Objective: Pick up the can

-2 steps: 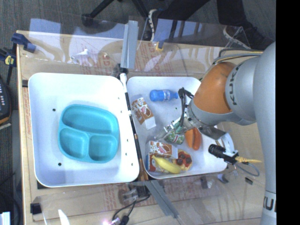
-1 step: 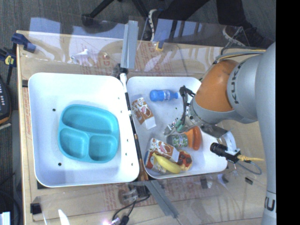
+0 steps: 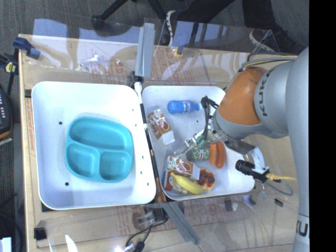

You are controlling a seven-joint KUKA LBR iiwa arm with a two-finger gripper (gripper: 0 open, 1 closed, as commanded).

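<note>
The can [image 3: 199,153] is small and green with a pale patterned label, and it sits in the middle of the right bin [image 3: 231,185]. My gripper [image 3: 200,140] reaches down from the grey and orange arm [image 3: 247,104] and hangs right over the can's top edge, touching or nearly touching it. The wrist hides part of the can's upper side. The can rests on the bin floor.
An orange sausage-shaped item [image 3: 217,155] lies just right of the can. A banana [image 3: 186,184] on a colourful packet [image 3: 181,168] sits in front, a blue bottle [image 3: 183,107] behind, a snack packet [image 3: 159,125] at the left. The left bin [image 3: 47,104] holds a turquoise divided tray [image 3: 98,148].
</note>
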